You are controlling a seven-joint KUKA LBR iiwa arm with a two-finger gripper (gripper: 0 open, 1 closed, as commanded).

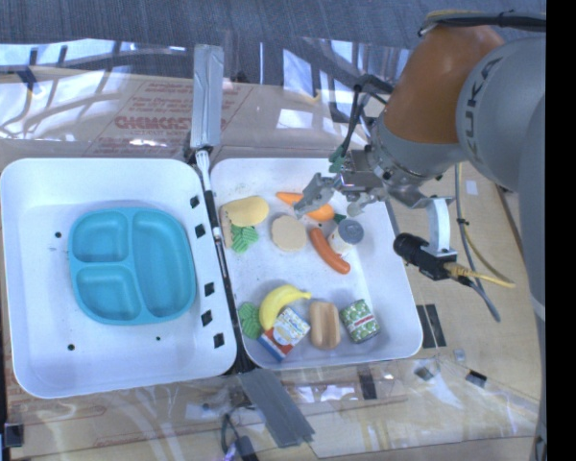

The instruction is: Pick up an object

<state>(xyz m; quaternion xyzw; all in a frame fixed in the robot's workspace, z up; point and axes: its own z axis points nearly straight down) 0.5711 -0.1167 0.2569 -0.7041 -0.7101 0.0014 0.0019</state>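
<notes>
Camera view has the gripper [328, 203] low over the right bin [396, 301], its jaws spread apart, hanging just above an orange carrot [303, 205] near the bin's far wall. Nothing sits between the jaws. Just beside them lie a round tan cookie [288, 233], a red sausage [328, 250] and a grey disc [350, 230].

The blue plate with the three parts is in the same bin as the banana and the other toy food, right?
Not quite. In the camera view the blue plate with three parts sits alone in the left bin. The banana and the other toy food lie in the right bin, where the gripper hovers.
</notes>
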